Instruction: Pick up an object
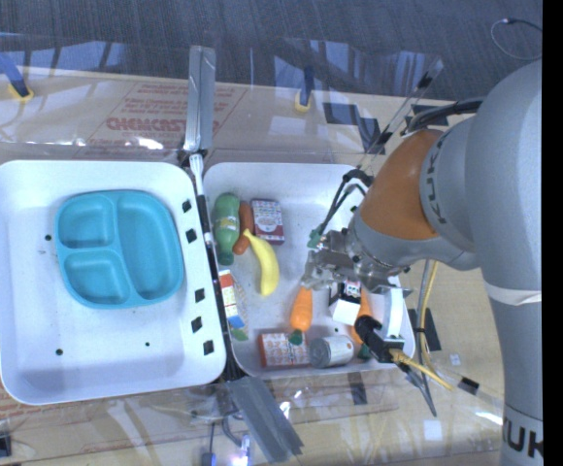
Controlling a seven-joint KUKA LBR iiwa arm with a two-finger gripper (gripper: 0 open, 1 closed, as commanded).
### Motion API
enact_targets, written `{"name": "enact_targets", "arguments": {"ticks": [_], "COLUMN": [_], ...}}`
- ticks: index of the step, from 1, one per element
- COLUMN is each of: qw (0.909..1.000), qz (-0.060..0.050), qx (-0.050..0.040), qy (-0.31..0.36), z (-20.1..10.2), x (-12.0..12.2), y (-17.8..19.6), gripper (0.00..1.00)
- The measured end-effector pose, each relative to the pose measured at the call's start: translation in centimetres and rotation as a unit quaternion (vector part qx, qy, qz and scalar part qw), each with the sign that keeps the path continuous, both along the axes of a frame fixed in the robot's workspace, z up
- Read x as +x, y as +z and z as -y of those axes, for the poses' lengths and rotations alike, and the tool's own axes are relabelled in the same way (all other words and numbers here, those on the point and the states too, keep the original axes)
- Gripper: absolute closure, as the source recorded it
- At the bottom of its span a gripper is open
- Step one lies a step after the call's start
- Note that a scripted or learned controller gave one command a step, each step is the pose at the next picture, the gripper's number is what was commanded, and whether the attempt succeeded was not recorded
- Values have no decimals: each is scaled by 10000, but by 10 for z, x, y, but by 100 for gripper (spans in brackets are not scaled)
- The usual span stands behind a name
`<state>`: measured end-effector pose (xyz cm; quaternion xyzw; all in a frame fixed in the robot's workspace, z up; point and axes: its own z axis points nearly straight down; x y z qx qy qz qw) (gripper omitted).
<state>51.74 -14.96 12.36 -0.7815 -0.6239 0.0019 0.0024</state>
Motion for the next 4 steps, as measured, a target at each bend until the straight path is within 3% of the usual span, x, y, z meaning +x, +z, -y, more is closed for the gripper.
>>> {"name": "enact_targets", "arguments": {"ticks": [1,2,3,4], "qw": [10000,9996,9995,9967], "qz": [2,232,236,25], "qx": [-2,-49,-57,2], "qy": [0,178,206,816], "z": [0,-26,-26,-103], "x": [0,-24,-23,-5], "y": [0,-20,-10,109], "gripper": [0,0,100,100]}}
